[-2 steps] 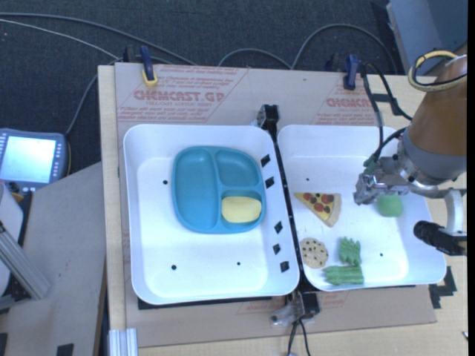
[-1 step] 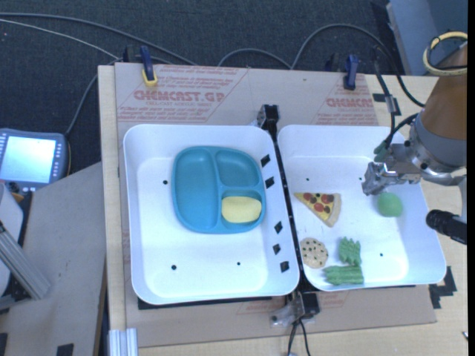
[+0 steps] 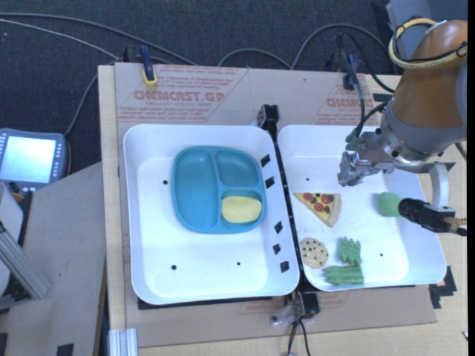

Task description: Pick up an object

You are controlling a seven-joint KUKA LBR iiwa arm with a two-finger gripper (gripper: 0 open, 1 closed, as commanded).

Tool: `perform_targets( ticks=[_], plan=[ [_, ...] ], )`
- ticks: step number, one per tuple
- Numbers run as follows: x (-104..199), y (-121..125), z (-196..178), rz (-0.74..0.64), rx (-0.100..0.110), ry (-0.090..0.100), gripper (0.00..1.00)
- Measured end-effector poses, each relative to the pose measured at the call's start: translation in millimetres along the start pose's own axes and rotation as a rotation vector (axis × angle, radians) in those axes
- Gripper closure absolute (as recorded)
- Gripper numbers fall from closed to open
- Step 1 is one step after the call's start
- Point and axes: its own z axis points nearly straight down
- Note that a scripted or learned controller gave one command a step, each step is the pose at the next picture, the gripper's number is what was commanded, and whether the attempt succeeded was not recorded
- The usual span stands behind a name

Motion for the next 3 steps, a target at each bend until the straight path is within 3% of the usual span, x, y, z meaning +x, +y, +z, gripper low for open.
perform_targets(
  ticks=[1, 2, 3],
  plan=[
    [55, 10, 12, 0.002, 0.005, 0.001, 1.00],
    [101, 35, 18, 0.001, 0.000, 0.000, 1.00],
    [150, 42, 27, 0.000, 0.002, 0.000, 1.00]
  ],
)
